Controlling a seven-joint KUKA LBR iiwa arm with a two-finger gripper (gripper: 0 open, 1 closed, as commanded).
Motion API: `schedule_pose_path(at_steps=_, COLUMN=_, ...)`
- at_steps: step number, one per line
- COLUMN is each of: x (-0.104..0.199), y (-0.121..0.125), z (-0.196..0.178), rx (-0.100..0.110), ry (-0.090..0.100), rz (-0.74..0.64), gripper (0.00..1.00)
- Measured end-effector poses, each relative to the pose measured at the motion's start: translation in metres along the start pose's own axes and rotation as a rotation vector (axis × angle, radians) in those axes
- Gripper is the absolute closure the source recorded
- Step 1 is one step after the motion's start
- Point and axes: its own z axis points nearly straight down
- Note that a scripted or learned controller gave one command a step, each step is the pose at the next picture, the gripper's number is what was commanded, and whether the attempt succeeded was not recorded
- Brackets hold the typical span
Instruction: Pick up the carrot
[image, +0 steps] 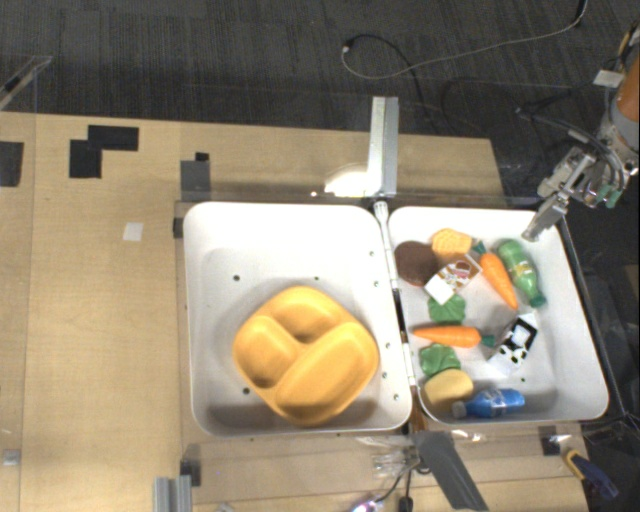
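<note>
Gripper (553, 205): upper right of frame, over the right bin's (590, 350) far rim; finger spread cannot be told, nothing seen held.
Carrots: one (498, 279) slanted upper right of that bin; another (447, 336) lying mid-bin.
Left bin (210, 260): yellow divided dish (305, 353).

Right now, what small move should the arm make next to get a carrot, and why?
Probably lower the pincer leftward into the right bin toward the upper carrot. The pincer hangs at the bin's upper right corner, holding nothing, and that carrot lies nearest, against the green vegetable.
</note>
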Motion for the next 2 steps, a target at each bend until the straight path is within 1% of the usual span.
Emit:
schedule_pose_path(at_steps=1, x=0.036, y=0.041, z=0.029, rx=-0.002, ry=0.003, rz=-0.424, gripper=0.0)
schedule_pose_path(at_steps=2, x=0.001, y=0.025, z=-0.137, rx=-0.002, ry=-0.002, rz=-0.545, gripper=0.0)
